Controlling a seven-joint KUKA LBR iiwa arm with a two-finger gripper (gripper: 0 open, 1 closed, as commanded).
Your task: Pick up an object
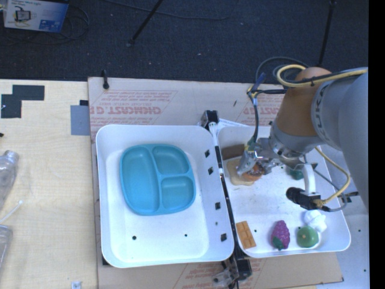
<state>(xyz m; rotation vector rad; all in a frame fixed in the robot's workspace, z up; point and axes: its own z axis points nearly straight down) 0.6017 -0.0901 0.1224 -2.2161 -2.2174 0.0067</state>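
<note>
Along the near edge of the right bin sit three small things in a row: an orange-brown rectangular block, a purple bunch of toy grapes and a round green fruit. The grapes stand between the other two, and the three are apart from one another.

Farther back in the same bin, near the wall it shares with the left bin, lies a pale tan slice, flat on the floor. The gripper is low over the right part of this slice, with a small orange thing just beside its tip. Whether the gripper is open or closed cannot be told, nor whether it has hold of anything. A small teal object shows to the right of the gripper, partly hidden under the grey arm.

The left bin holds a blue divided plate, lying flat toward its far side. Both bins rest on a cardboard sheet with red print. A clear plastic bottle lies at the bench's left edge.
</note>
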